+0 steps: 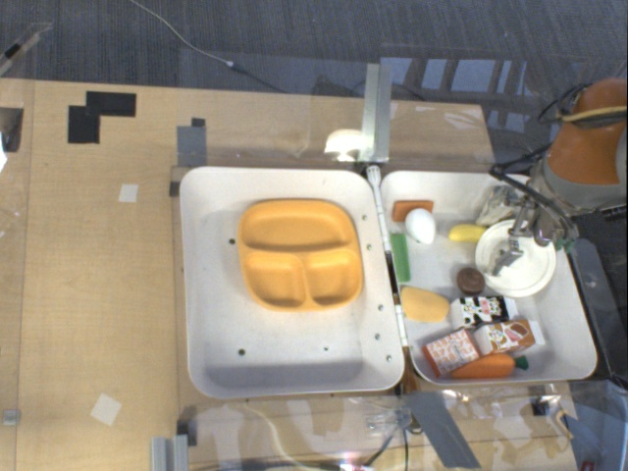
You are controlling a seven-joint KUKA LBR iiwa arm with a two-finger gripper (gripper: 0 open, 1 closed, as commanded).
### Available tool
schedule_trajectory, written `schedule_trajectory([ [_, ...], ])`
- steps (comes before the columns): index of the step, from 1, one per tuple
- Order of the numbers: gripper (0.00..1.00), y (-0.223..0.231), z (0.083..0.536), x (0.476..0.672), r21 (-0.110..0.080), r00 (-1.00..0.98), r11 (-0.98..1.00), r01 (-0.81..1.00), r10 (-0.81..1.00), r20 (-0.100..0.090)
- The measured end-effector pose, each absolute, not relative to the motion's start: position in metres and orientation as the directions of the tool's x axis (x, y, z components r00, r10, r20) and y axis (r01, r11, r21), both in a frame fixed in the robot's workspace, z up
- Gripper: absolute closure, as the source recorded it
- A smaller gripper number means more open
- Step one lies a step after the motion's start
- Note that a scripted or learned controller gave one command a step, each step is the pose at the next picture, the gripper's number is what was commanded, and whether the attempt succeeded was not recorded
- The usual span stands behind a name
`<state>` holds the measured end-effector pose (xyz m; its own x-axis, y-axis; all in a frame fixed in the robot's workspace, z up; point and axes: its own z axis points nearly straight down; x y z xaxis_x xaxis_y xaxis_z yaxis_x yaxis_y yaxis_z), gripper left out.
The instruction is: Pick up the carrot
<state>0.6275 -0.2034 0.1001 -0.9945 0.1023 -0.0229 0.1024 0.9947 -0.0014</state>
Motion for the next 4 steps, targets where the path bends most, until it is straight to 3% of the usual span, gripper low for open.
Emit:
schedule_trajectory([
  [1,0.0,-0.154,0.117,0.651,0.001,-0.999,0.999,0.044,0.044,-0.013],
  [2,0.0,-0.105,0.097,0.572,0.0,-0.992,0.992,-0.128,-0.128,-0.007],
  [3,0.0,-0.036,0.189,0.547,-0.003,-0.956,0.956,-0.293,-0.293,-0.015],
  [4,0.0,0.002,0.187,0.572,-0.002,-0.926,0.926,-0.379,-0.379,-0.01],
])
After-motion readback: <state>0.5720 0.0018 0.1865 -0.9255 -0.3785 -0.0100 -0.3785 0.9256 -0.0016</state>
